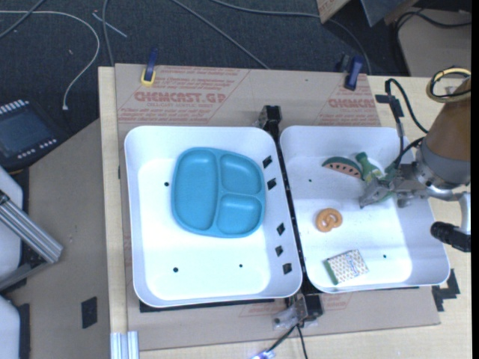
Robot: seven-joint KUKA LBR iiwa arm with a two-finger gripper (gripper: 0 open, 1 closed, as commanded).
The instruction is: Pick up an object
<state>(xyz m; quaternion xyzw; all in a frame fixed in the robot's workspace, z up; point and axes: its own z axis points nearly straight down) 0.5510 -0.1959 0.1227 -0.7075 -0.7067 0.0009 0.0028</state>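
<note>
Brown board-faced bench [224, 88], viewed from above at a slant; carried two shallow white bins side by side. Left bin [150, 223] occupied by a blue three-compartment plate [217, 193], lying flat near its centre. Right bin [419, 253] entered from the right by the grey arm [449, 140], orange band above the wrist.

Gripper [374, 194] positioned low over the upper right part of the right bin, pointed down and to the left. Jaw state not readable at this angle: cannot tell whether spread or pressed together, and nothing seen held.

Contents of the right bin, by size:
- watermelon slice [340, 166], in the upper middle, long axis roughly left to right, up and to the left of the gripper;
- speckled packet [346, 265], near the front wall, well apart from the gripper;
- orange pretzel-like ring [328, 220], below and to the left of the gripper, near but apart;
- green piece [367, 164], against the slice's right end, just above the gripper.

Judged nearest candidate: the green piece, then the slice. Required for either: a short shift up the view. For the slice, closure across its short axis likely best.
</note>
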